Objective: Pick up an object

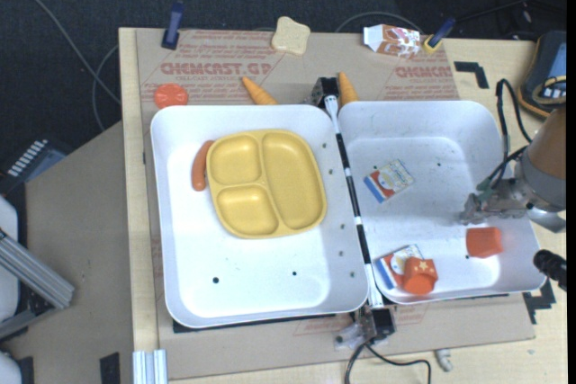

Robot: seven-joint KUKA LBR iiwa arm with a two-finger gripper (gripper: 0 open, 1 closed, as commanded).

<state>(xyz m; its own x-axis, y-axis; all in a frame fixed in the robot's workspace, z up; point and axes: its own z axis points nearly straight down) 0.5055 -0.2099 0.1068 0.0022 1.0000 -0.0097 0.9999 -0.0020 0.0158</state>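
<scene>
Two white bins point(180, 193) side by side on bench.
Gripper point(481, 204) near right bin's right edge, just above orange block point(484, 242); finger state unclear.

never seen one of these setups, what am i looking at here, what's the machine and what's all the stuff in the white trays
One camera fixed above a bench looks down at a slant on two shallow white bins side by side. The machine is a robot arm reaching in from the right; its job is to pick up an object. Its pincer hangs over the right bin, close above an orange block. Nothing shows between its tips, and whether it is open is too small to tell.

The right bin also has a small carton and, at its near edge, an orange cup lying against another packet. The left bin holds a yellow divided plate with a toy sausage beside it. More toy food lies on the cardboard behind the bins.
</scene>
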